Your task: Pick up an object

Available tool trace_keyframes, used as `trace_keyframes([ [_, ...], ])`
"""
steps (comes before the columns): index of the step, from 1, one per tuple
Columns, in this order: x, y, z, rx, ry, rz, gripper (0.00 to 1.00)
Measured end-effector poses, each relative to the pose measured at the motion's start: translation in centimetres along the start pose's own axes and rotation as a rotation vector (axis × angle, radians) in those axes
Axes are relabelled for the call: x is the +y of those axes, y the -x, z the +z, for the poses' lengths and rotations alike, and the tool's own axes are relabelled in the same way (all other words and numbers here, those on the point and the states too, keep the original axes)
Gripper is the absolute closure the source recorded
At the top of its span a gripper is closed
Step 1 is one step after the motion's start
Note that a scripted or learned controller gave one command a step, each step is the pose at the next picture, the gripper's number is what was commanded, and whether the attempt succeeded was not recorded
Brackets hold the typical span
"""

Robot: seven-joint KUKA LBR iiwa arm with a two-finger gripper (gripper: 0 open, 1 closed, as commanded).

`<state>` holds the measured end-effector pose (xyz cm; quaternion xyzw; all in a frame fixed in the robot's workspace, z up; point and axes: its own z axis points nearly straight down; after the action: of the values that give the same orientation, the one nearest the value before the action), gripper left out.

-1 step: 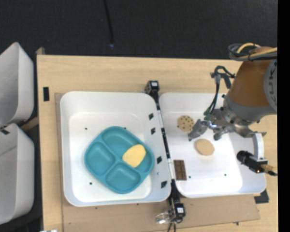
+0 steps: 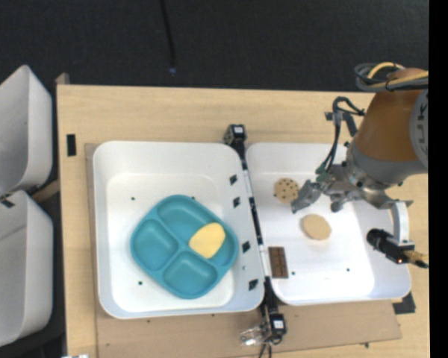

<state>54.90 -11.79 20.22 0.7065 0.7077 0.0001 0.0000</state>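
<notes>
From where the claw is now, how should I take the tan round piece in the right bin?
Take the tan piece across its rim, straight from above. It lies flat and low on the bin floor, clear of the cookie, so only its edges offer a hold.

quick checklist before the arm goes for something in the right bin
1. Target in reach: tan disc lies in the right bin, just below the gripper. ok
2. Space around disc: cookie and brown block lie apart from it. ok
3. Gripper centred over disc: it sits slightly up and beside it. not ok
4. Jaws open wide enough: cannot tell
5. Nothing held already: cannot tell
6. Left bin items out of the way: blue tray with yellow piece sits across the divider. ok
</notes>
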Motion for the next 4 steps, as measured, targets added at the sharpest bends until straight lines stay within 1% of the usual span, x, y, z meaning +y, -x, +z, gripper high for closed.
trace_keyframes([
  [1, -0.4, -0.3, 6.2, -0.001, -0.004, 0.003, 0.0],
  [2, -0.1, 0.0, 9.9, -0.006, 0.007, 0.005, 0.0],
  [3, 0.1, 0.1, 8.5, -0.006, 0.016, 0.014, 1.0],
  [4, 0.7, 0.0, 4.1, -0.001, 0.005, -0.001, 1.0],
])
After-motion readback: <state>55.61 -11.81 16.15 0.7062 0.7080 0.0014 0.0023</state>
